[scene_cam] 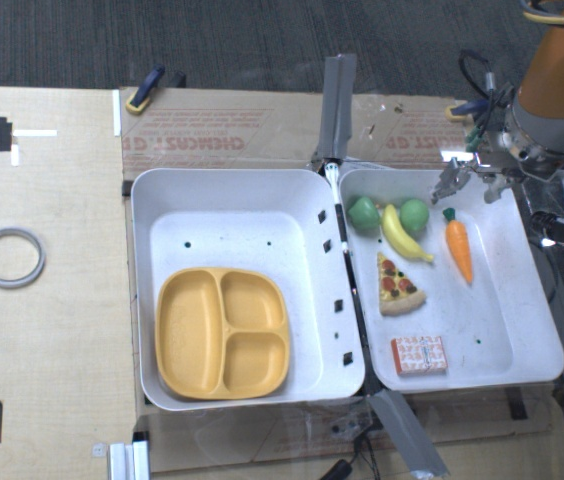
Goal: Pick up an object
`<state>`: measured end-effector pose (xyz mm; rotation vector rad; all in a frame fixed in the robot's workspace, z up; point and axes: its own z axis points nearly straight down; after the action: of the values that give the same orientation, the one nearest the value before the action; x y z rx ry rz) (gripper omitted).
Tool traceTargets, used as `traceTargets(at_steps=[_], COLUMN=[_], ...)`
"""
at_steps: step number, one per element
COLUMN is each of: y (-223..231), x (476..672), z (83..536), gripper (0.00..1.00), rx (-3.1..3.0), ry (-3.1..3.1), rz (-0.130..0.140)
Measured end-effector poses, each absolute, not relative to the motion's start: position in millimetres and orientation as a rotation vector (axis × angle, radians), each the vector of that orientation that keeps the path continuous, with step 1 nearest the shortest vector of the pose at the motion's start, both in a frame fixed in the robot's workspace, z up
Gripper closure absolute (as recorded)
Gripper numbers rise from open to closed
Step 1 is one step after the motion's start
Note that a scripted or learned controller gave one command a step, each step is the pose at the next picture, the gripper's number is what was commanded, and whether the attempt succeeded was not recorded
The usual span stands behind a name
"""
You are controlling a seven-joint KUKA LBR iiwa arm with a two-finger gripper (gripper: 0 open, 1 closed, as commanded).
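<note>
A: What is the bench looking like?

B: A pale wooden bench top (52, 298) is stretching across the left, with a roll of grey tape (8, 257) lying on it well apart from the bins. A flattened cardboard sheet (222, 133) is sitting under the far edge of the bins, and a blue and yellow clamp (145, 90) is resting at its far left corner. Dark carpet (212, 18) is showing beyond the bench.

A: And the bins?

B: Two shallow white bins are lying side by side. The left bin (152, 228) is holding a yellow divided plate (223, 332) in its near half. The right bin (522, 338) is carrying the small items: two green balls (364, 214), a banana (401, 233) lying between them, a carrot (459, 249), a pizza slice (399, 286) and a red and white box (418, 354) near the front wall.

A: Where is the gripper?

B: The gripper (467, 180) is hanging over the far right corner of the right bin, under the arm's orange band (555, 63). I cannot tell how its fingers are set.

A: How is the carrot lying relative to it?

B: The carrot is lying on the bin floor just in front of the gripper, its green top pointing toward the gripper, the orange tip pointing toward the front. Nothing is showing between the fingers.
</note>
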<state>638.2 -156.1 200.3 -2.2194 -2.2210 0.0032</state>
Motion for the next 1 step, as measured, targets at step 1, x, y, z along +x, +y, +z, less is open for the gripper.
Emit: traceTargets(at_steps=[1], y=[-172.3], x=[623.7], z=[92.0], gripper=[0.0], rx=[-2.171], ry=[-2.272], rz=[0.001])
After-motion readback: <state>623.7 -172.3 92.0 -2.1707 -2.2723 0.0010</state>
